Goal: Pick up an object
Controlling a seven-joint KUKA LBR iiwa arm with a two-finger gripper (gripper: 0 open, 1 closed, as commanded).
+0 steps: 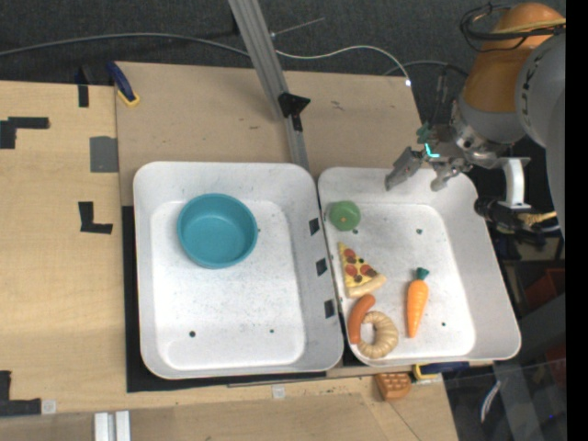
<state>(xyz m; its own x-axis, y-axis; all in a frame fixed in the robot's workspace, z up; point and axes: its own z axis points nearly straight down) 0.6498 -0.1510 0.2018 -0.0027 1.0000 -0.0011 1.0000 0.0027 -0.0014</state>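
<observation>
Camera view: my candidates sit in right white plastic bin (459,338), lower centre-right of frame: orange toy carrot (416,304), pizza slice toy (356,271), beige ring donut (378,333), green round toy (344,215). Two-finger gripper (421,168) spread apart, grasping nothing, over bin's upper rim. I expect risk: donut touches sausage-like piece (359,318), fingers may shove both. Arm cut off at frame's right edge.

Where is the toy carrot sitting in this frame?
The carrot lies in the right bin, toward its lower right, beside the pizza slice and the donut, well below the gripper.
</observation>
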